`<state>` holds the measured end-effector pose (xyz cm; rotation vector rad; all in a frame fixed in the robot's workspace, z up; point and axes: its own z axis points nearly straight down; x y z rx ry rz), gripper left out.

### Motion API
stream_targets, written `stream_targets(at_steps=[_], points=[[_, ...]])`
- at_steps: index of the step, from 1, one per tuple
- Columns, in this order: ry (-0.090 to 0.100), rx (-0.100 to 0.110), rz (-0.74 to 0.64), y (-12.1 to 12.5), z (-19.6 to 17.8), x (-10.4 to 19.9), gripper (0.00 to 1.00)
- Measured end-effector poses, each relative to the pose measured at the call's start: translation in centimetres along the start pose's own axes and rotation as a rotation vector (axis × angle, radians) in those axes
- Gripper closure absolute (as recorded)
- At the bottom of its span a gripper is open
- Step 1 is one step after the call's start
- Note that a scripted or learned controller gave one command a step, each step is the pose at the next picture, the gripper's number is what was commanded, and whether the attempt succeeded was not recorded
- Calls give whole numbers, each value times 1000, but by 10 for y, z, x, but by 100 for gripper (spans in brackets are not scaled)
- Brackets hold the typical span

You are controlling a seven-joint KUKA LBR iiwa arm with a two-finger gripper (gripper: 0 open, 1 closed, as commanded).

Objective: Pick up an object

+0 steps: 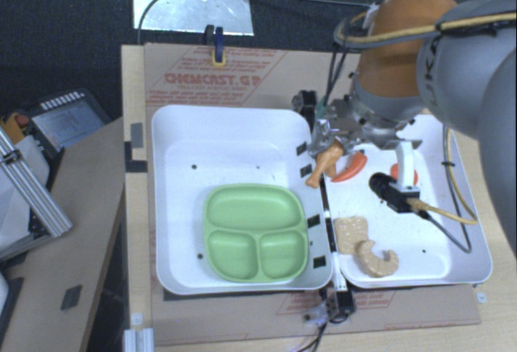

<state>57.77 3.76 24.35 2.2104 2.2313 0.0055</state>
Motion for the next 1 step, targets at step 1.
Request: stream_targets(at_steps=[1], points=[[-1, 1, 0, 16, 15, 50, 100]])
